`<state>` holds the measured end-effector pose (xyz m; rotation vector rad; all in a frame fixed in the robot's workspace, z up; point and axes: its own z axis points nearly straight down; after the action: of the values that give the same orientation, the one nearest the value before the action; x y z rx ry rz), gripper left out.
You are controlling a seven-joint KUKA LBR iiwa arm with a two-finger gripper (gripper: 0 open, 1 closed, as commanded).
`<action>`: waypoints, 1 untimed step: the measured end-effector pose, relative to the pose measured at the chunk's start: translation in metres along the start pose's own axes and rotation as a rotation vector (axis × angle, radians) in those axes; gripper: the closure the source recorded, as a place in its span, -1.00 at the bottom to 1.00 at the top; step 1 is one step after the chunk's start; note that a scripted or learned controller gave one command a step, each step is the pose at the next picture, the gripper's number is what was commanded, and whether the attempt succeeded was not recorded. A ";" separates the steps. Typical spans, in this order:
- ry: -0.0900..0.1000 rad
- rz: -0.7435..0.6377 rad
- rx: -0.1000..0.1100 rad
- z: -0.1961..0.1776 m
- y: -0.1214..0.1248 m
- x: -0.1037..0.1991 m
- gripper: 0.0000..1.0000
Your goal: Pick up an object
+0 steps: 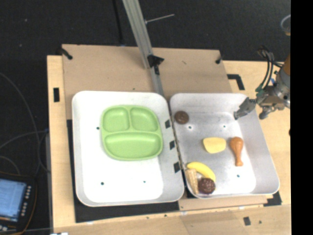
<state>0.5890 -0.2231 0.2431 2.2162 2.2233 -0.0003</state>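
The right bin point(254, 180) holds several toy foods. A brown round cookie point(181, 117) lies at its far left. A pale yellow wedge point(214, 145) sits near the middle, and an orange-brown drumstick point(237, 150) lies just right of it. At the near left corner a banana point(200, 169) rests beside a dark round piece point(206, 185). My gripper point(252, 114) hovers over the bin's far right edge, above and right of the drumstick. It is open, with nothing between its fingers.
The left bin point(88, 180) carries a green divided plate point(132, 132). A grey metal pole point(139, 28) slants down from the top to the gap between the bins. Cables point(268, 70) hang by the arm at the right.
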 end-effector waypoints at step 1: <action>-0.001 -0.001 0.000 0.000 0.000 0.000 -1.00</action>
<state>0.5890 -0.2233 0.2432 2.2154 2.2239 -0.0014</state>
